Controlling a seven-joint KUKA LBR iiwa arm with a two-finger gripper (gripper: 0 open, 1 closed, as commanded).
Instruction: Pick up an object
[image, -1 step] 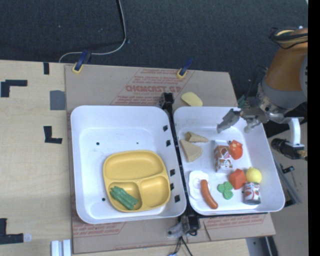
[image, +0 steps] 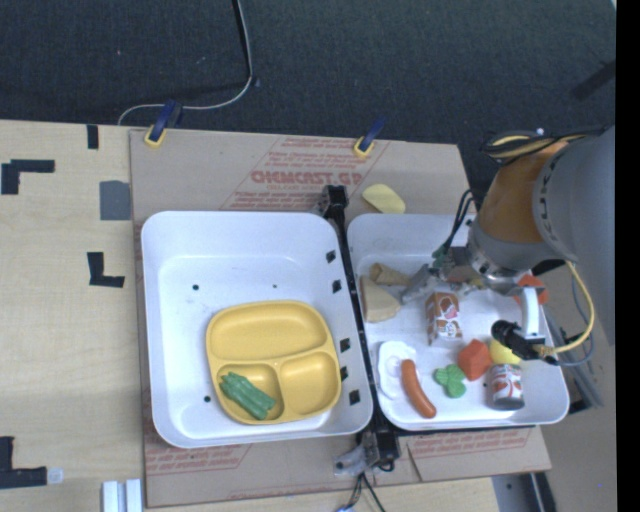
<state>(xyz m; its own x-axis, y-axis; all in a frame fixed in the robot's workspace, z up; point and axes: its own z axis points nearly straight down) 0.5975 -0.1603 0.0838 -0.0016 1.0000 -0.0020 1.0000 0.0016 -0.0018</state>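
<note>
Arm (image: 540, 205): enters from 3 o'clock, low over the right bin (image: 400, 228).
Gripper (image: 425, 288): at bin centre; finger state, I cannot tell.
Wrapped packet (image: 444, 314): just at the gripper's 5 o'clock.
Tan pieces (image: 380, 290): possibly bread, at its 9 o'clock.
Left bin (image: 180, 250): yellow tray (image: 270, 335) with green vegetable (image: 246, 394).

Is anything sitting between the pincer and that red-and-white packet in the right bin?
Nothing visible does. The pincer hangs low in the right bin, with the red-and-white packet just to its right and the tan pieces on its other side. No item lies in the gap between pincer and packet.
</note>
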